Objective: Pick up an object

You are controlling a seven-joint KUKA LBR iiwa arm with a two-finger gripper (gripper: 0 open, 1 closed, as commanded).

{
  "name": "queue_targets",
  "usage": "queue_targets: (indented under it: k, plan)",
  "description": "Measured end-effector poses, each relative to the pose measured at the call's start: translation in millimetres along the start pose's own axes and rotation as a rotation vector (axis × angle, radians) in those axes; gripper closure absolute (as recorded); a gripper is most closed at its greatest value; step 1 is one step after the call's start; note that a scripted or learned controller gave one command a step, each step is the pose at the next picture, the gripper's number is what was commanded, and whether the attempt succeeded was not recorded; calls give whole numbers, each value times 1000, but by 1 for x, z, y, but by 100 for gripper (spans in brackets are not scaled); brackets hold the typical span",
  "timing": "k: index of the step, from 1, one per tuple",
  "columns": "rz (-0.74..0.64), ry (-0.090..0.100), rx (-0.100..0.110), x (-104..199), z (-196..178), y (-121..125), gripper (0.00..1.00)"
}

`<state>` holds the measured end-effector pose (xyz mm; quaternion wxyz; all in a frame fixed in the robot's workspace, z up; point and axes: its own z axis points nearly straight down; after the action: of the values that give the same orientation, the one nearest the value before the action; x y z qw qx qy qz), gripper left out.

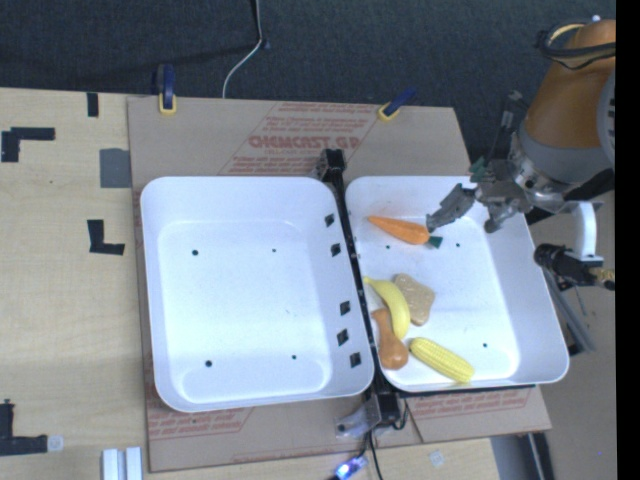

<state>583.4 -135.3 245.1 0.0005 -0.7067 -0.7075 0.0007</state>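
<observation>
The arm [570,108] comes in from the right, its orange band up near the top corner, and the gripper [470,208] hangs over the far part of the right bin [520,298]. Its two fingers are spread apart, one slanting down toward the green end of the carrot [400,231], the other out near the bin's right wall. Nothing sits between them.

The carrot lies across the far half of that bin, just beside the nearer fingertip; I cannot tell whether they touch. Closer to me, against the divider between the bins, a small heap gathers: a banana [392,306], a tan lumpy piece [416,298] touching it, an orange-brown piece [389,343] partly under the banana, and a yellow corn cob [441,359] lying near the front rim.

The left bin [240,288] sits alongside, both bins resting on a cardboard sheet [290,138] clamped to the table [60,268].
</observation>
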Motion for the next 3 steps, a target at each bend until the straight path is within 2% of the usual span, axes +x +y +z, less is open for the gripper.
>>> queue_targets:
  k: [1, 2, 3]
  plan:
    - [0, -5, -20, -12, -291, -27, 0]
    - [0, -3, -2, -11, -291, -26, 100]
    - [-7, 1, 3, 76, -246, -11, 100]
